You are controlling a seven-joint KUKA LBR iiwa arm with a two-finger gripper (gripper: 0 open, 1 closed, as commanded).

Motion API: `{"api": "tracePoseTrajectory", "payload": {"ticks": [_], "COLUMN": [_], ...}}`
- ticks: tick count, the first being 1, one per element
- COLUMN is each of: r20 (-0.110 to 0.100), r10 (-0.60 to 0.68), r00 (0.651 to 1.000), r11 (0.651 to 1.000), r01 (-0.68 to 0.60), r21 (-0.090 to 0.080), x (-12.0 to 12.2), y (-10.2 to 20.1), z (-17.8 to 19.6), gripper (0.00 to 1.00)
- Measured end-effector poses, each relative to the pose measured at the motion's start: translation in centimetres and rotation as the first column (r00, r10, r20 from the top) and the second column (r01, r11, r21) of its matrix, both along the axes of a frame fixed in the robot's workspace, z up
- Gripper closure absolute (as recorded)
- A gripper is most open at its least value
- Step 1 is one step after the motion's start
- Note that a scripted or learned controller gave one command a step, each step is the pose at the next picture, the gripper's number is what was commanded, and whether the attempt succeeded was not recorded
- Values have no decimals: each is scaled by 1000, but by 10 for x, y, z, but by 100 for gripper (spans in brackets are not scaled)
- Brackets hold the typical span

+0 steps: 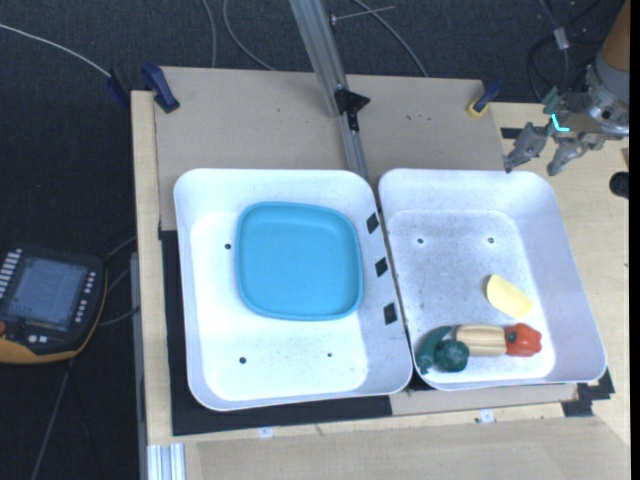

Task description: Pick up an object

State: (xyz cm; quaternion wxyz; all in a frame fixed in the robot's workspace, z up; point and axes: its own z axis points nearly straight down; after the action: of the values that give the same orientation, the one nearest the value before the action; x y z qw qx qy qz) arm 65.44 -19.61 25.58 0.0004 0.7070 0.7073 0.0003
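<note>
Hovering past the far right corner of the right bin [560, 208], jaws [540, 151] spread wide, holding nothing. Lying well apart from them, in the bin's near right corner: yellow piece [508, 295], wooden peg [481, 340] touching a red piece [523, 340] at its right end and a green lump [442, 353] at its left. Sitting in the left bin [200, 268], a blue plate [299, 260]. Probably best going for the yellow piece, apart from the cluster: centring above it, dropping straight, closing across the narrow side.
</note>
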Motion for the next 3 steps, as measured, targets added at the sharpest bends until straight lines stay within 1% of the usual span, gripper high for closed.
{"api": "tracePoseTrajectory", "payload": {"ticks": [1,2,3], "r20": [0,-4,-4], "r10": [0,0,0], "r00": [1000,1000,1000], "r11": [1000,1000,1000], "r01": [0,0,0], "r21": [0,1,1], "x": [0,-7,-9], "y": [0,8,4], "z": [0,-51,-94], "gripper": [0,0,0]}}
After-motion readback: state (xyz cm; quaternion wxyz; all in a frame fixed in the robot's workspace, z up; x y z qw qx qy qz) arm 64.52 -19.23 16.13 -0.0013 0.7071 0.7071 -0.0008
